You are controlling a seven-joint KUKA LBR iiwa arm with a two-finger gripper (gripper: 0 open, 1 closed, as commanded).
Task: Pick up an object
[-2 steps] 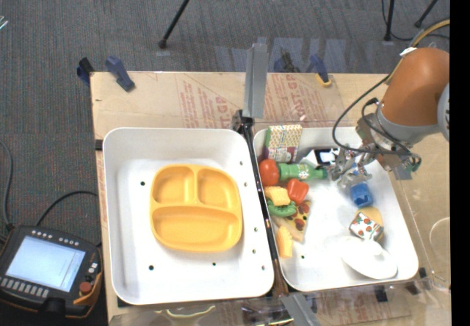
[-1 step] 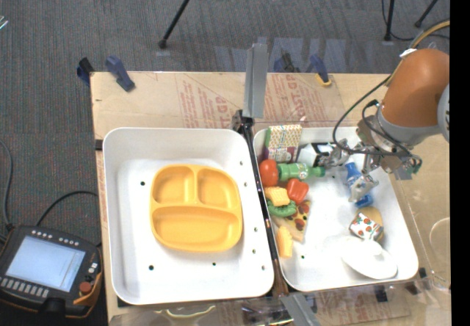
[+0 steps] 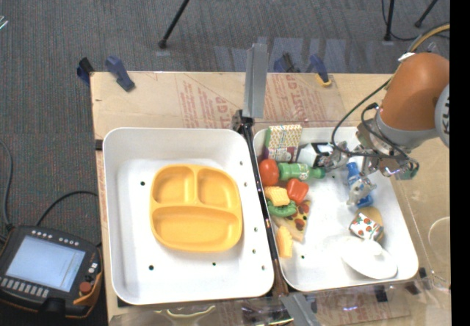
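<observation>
camera view looks down on the bench (image 3: 183, 93) with its two white bins side by side; the left bin (image 3: 125, 170) carries a yellow tray (image 3: 197, 207), and the right bin (image 3: 323, 273) carries all the small items. the arm (image 3: 415, 97) comes in from the right, its orange band over the far right part of the right bin, with the gripper (image 3: 361, 183) hanging below it over that bin's right half. whether the gripper is spread or pressed together i cannot tell, since cables and a blue object (image 3: 355, 170) clutter that spot, and it is unclear whether that blue object is touching it or only lying beneath. the likely targets lie two ways from it: a pile to the left, by the divider, with a box (image 3: 284, 142) at the far end, a green bottle (image 3: 299, 170) lying with its long axis left to right, a tomato (image 3: 269, 171), a red pepper (image 3: 297, 189) and a yellow piece (image 3: 284, 241) nearer; and, on the near side, a spotted cube (image 3: 365, 227) just beside a white dish (image 3: 371, 260). the cube looks the closer pick, just near of the gripper. the pile's items overlap, so their edges are hard to separate.
</observation>
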